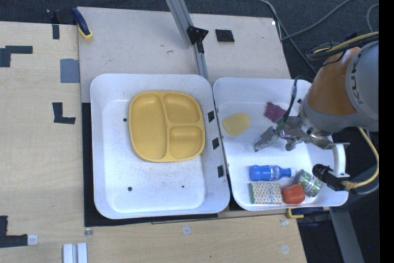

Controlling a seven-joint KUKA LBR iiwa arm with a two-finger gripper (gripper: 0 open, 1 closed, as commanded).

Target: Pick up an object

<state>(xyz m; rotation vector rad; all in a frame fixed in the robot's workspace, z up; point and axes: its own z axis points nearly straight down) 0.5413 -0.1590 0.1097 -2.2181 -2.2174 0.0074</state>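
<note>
A grey robot arm [345, 95] reaches in from the right over the right bin [246, 86], its gripper [271, 140] spread open and holding nothing. It hovers mid-bin, apparently in the approach step. Candidate objects: a pale yellow disc [236, 124] just left, a blue bottle [268, 172] nearer (both loose, untouched). Next it must descend over one and close.
</note>
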